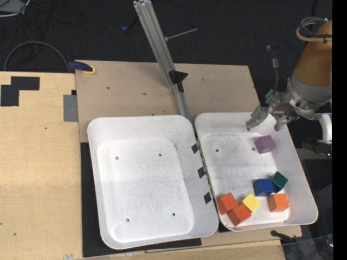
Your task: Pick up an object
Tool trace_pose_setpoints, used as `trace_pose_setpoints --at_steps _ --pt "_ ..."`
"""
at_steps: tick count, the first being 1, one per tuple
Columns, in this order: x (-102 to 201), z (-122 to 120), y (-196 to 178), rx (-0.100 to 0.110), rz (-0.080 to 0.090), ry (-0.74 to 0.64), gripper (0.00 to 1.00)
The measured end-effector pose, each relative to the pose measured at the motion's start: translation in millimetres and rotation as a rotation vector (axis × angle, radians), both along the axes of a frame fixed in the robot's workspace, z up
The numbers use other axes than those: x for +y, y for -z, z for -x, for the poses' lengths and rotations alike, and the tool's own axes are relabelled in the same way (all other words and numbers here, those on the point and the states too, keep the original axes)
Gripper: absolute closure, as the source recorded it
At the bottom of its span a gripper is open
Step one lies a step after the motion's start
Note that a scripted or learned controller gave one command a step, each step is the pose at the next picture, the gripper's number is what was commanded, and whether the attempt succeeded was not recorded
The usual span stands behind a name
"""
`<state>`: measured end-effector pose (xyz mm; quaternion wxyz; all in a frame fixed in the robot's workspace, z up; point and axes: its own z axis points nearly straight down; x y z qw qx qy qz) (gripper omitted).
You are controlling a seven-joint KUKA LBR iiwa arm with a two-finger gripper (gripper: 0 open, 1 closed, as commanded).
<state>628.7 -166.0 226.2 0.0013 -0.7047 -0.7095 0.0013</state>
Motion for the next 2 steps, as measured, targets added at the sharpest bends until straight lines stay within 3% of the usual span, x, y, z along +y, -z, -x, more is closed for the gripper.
trace_pose_setpoints --at_steps 1,2 --pt "44 -38 115 0.006 -0.003 0.004 0.00" --pt "43 -39 99 0.000 0.000 0.001 1.00"
